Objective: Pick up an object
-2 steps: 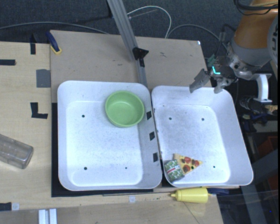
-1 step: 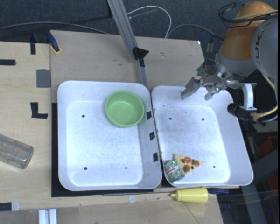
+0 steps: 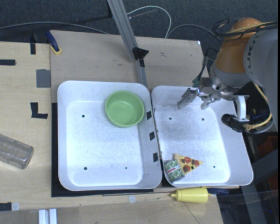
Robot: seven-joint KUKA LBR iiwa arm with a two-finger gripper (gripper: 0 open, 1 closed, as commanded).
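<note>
A green bowl (image 3: 124,108) sits in the left bin (image 3: 72,139), near its far right corner. In the right bin (image 3: 224,139) a pizza-slice toy (image 3: 188,163) lies near the front edge, with a small green packet (image 3: 173,170) beside it on its left. My gripper (image 3: 196,101) hangs over the far part of the right bin, open, with nothing between its two fingers (image 3: 185,99). It is well apart from the pizza slice and the packet, which lie toward the front.
A yellow bottle (image 3: 192,195) lies on the bench just in front of the right bin. A clear plastic container (image 3: 9,150) lies at the far left. A grey pole (image 3: 126,27) slants up behind the bins.
</note>
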